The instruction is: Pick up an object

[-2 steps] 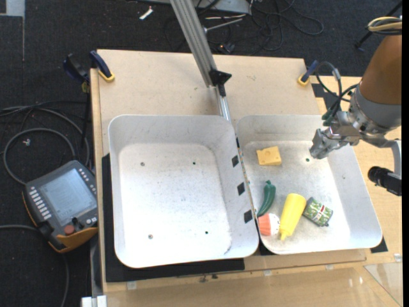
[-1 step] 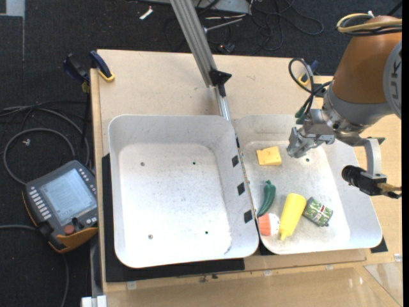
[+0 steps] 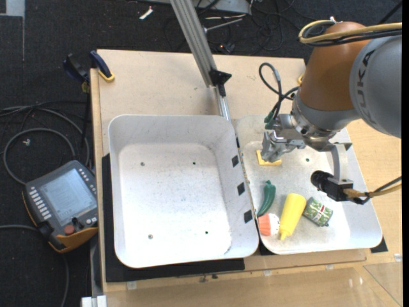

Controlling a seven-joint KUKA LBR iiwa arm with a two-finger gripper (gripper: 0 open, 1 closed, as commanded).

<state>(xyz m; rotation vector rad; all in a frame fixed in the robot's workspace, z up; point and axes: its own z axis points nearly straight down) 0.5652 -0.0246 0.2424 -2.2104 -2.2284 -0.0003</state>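
**Right bin: claw lowered over yellow block**

Claw [image 3: 273, 151]: seen in the right bin [image 3: 358, 235], at its upper left part, lowered onto a small yellow block [image 3: 269, 160]. Whether the claw is apart or together cannot be told, since the metal parts are seen from above and blur into each other. The block is partly covered by the claw; only its lower edge and left corner are shown. It cannot be told whether the block is gripped.

Nearby items, all in the right bin, below the claw and apart from it:
- green pepper [image 3: 267, 196], slim, laid at a slant near the bin's left wall;
- yellow bottle [image 3: 291, 215], laid lengthwise, just right of the pepper;
- red and white item [image 3: 269, 223], touching or nearly touching the bottle's lower end;
- green can [image 3: 317, 212], on its side, just right of the bottle.

A black fitting [image 3: 331, 185] on the arm's bracket is seen above the can.

Arm [image 3: 358, 69]: entered from the right, orange band uppermost, wrist turned downward over the bin's upper half. A cable is looped beside the wrist.

Left bin [image 3: 128, 139]: set beside the right one, their walls overlapping at the middle. A metal pole [image 3: 195, 34] is slanted down to the junction of the bins.
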